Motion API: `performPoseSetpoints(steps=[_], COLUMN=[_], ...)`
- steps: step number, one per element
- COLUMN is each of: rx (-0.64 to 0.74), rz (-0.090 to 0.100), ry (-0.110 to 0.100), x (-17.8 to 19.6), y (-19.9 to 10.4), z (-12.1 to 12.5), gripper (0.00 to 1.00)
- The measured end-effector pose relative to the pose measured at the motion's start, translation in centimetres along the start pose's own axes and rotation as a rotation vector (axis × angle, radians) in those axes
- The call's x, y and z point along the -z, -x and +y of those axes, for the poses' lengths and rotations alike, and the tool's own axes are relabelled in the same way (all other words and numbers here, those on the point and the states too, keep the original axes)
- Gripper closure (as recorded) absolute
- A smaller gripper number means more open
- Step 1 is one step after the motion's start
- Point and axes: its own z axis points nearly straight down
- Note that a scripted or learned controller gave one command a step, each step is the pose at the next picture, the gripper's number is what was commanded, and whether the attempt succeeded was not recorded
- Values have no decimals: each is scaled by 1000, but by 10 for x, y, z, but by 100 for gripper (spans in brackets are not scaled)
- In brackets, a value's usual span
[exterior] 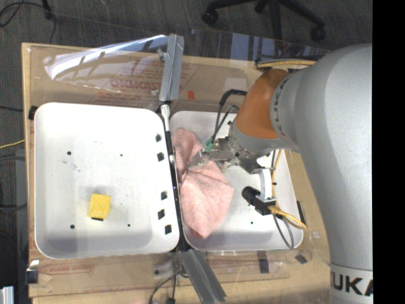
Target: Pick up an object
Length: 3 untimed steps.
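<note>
**A:** Two things are lying in reach of you: a pink cloth (pixel 202 192) in the right bin (pixel 288 223), crumpled against the divider, and a small yellow block (pixel 99 206) sitting alone in the left bin (pixel 50 170), toward its near corner.

**B:** Which one am I going for?

**A:** The cloth, by my reading. Your gripper (pixel 212 152) is hanging over its upper edge, where the fabric is bunching up toward the bin's far side. The yellow block is lying well apart from you, across the divider.

**B:** How should I be doing this well?

**A:** You should be coming down on a raised fold, not on the flat part, so the fingers are pinching fabric rather than scraping the bin floor. Then you should be lifting straight and slowly; limp cloth is likely to be dragging and slipping if only a thin edge is caught.

**B:** And the hand, what is it holding?

**A:** I cannot tell you. The fingertips are sitting right at the cloth's edge, perhaps touching it, but the wrist and cables (pixel 278 211) are crowding the spot, so whether the hand is spread or closed, or has any fabric between the fingers, is not readable from here.
</note>
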Motion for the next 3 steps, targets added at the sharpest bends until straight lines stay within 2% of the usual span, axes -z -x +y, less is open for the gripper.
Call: performPoseSetpoints(steps=[1,2,3], rx=[4,164,229], rz=[1,-2,-1], ry=[-6,2,-1], x=[7,0,-1], y=[0,-16,-36], z=[0,-13,-17], gripper=[100,100,100])
